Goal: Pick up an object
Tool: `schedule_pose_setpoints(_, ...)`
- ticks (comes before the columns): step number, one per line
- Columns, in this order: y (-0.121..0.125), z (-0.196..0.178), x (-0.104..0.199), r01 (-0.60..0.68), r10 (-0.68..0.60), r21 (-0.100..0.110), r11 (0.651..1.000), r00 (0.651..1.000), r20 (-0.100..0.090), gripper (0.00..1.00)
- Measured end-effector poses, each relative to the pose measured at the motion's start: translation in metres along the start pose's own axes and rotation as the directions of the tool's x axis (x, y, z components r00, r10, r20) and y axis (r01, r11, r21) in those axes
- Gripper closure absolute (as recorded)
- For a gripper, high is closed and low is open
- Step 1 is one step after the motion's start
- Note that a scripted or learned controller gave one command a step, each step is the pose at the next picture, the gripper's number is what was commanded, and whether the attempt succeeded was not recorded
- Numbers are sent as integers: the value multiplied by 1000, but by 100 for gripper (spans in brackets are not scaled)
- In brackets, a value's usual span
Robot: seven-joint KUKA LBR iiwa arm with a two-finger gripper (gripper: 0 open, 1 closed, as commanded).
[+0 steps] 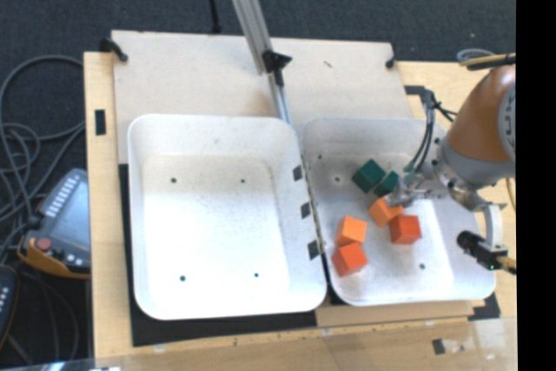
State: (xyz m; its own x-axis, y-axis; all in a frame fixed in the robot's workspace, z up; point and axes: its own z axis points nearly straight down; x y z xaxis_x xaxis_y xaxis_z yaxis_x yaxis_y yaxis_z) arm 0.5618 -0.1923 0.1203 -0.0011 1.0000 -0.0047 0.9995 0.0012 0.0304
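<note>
The right bin (347, 291) holds several small blocks. A dark green block (369, 175) lies near its middle, with a smaller teal piece (387, 183) beside it. Below them sit an orange block (382, 210), a red-orange block (405, 229), another orange block (352, 230) and a red-orange block (348, 258). My gripper (407, 191) reaches in from the right, low over the bin, between the teal piece and the orange block. Its tips blend with the blocks around them. The orange-banded arm (486, 126) rises behind it.
The left bin (156, 291) stands beside the right one. A slanted metal pole (248, 9) comes down to the bench's back. Cables and a handheld pendant (61, 221) lie on the floor at the left.
</note>
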Motion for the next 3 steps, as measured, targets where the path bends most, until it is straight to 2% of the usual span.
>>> schedule_pose_setpoints(1,-2,3,-7,-5,5,-7,1000,1000,17,0)
schedule_pose_setpoints(2,-2,3,-7,-6,6,-6,1000,1000,16,0)
schedule_pose_setpoints(3,45,5,-6,2,-2,8,1000,1000,4,0)
